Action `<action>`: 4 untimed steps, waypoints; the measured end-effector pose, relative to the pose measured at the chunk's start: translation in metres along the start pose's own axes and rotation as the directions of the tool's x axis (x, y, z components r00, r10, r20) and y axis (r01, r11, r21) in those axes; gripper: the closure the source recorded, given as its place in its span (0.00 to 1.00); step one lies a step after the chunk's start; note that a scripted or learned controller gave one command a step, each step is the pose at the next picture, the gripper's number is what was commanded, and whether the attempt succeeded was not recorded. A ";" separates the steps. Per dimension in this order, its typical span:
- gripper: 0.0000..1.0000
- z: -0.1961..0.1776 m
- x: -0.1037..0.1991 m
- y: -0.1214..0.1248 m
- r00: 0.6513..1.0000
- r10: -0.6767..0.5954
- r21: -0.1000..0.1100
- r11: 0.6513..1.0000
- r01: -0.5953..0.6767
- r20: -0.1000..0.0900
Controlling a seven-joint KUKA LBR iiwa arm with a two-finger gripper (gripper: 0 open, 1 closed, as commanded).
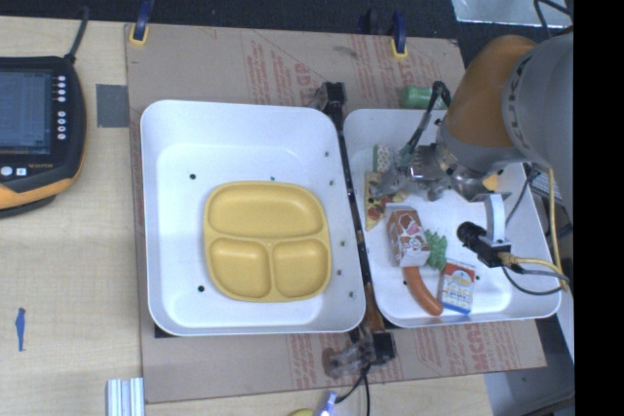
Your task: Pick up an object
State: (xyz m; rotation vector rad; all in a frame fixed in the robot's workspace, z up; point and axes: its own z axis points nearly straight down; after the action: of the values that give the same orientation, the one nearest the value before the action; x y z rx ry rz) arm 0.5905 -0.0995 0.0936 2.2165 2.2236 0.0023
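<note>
We look down on two white bins side by side. The left bin (166,151) holds a yellow divided tray (265,239), lying flat near its middle. In the right bin (531,302) we see the gripper (400,178) low at the bin's 10 o'clock corner, among small items too jumbled to name. Toward 6 o'clock from it lie a small carton (409,237), an orange sausage-shaped piece (423,291) and a blue-edged packet (456,289) — the last two touching. At 9 o'clock on the bench sits a control pendant (34,133).
</note>
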 end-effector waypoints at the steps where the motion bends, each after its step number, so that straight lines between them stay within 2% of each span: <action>1: 0.00 -0.041 -0.051 0.058 1.000 0.000 0.003 1.000 0.000 0.000; 2: 0.00 -0.048 -0.113 0.065 1.000 0.001 0.003 1.000 -0.001 0.000; 3: 0.00 -0.065 -0.112 0.027 1.000 0.000 0.004 1.000 0.000 -0.001; 4: 0.00 0.003 -0.111 0.033 1.000 -0.003 0.008 1.000 0.003 -0.001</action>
State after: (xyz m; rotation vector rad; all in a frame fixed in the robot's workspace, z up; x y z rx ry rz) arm 0.6241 -0.2107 0.0907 2.2176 2.2312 -0.0050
